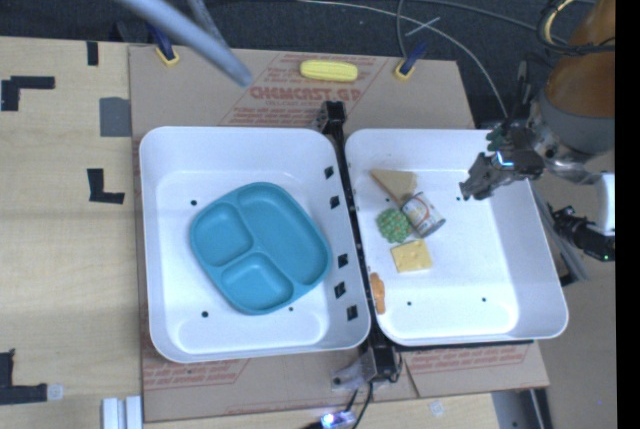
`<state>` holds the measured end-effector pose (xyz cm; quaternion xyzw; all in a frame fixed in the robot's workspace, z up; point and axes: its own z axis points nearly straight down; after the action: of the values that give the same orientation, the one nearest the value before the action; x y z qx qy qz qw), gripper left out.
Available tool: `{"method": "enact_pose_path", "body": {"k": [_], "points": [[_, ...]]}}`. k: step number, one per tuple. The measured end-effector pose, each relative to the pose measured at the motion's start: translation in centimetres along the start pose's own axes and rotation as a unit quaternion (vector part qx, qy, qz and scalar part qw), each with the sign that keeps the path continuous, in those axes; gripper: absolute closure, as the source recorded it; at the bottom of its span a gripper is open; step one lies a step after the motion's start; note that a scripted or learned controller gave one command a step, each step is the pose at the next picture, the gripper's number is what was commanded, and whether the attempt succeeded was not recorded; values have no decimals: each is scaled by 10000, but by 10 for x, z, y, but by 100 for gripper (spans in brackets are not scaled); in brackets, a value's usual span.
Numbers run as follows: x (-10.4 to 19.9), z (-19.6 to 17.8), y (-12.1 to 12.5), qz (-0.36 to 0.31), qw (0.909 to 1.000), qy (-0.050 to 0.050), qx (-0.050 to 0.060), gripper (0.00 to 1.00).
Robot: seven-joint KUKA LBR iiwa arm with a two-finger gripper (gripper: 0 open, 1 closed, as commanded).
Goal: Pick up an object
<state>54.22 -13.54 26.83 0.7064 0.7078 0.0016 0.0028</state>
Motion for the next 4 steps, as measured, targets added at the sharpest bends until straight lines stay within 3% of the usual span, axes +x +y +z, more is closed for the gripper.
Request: {"method": "enact_pose_path", "body": {"k": [1, 4], "points": [[0, -11, 0, 4, 10000, 8, 30, 100], [160, 38, 20, -20, 10000, 12, 48, 100]]}}
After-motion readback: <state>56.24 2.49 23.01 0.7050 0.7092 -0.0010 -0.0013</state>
